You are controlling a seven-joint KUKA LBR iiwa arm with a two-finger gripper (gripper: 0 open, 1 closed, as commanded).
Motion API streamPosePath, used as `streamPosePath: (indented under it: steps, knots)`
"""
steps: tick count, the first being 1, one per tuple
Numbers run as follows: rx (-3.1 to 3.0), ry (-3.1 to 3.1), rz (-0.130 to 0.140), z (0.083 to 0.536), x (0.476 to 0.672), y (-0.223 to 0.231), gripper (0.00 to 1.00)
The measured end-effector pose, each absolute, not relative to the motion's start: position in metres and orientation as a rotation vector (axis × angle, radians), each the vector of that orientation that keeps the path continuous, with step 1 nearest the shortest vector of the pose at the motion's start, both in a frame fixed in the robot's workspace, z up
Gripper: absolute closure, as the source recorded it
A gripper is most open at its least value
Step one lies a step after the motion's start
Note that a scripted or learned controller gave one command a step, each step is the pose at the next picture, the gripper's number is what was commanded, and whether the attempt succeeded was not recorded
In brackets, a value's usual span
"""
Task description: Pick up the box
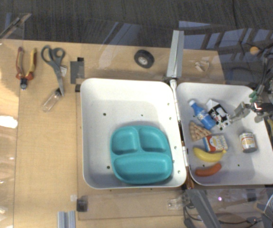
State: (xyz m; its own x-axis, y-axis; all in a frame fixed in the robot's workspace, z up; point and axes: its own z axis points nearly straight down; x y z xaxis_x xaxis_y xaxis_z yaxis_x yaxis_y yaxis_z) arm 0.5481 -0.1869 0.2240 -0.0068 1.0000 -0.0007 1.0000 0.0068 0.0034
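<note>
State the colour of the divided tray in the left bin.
Teal. The three-compartment plastic tray shows clearly in the camera view, lying in the left white bin.

I see a teal tray point(141, 156) in the left bin point(93, 127); pliers point(24, 65), scissors point(55, 63) and a tape roll point(144, 58) along the surface's far edge.

Tray point(141, 156) in left bin point(93, 127); box point(215, 143), bottle point(202, 116), banana point(207, 155), can point(247, 142) in right bin point(265, 172).

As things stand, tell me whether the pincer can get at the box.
Probably yes: the box lies uncovered in the right bin, though waffle and banana crowd its left side; the pincer is just above.
</note>
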Motion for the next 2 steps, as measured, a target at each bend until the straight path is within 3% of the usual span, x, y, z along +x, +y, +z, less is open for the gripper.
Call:
streamPosePath:
  steps: [1, 2]
  knots:
    - [2.189, 2.251, 0.003, 0.125, 0.509, -0.108, 0.0]
    - [2.138, 2.273, 0.019, 0.095, 0.528, -0.124, 0.0]
